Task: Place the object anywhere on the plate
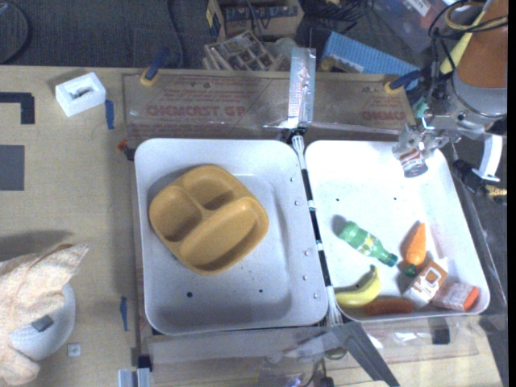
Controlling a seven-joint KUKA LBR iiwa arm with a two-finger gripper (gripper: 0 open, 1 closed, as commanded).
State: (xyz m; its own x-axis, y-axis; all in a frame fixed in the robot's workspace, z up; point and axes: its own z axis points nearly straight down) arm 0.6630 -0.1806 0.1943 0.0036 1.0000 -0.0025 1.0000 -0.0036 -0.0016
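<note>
end effector [414,158] at far corner, carrot [415,243] well below

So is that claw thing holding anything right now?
Gripper: cannot be told; it hangs over the far right corner of the right bin, away from the toys.
</note>
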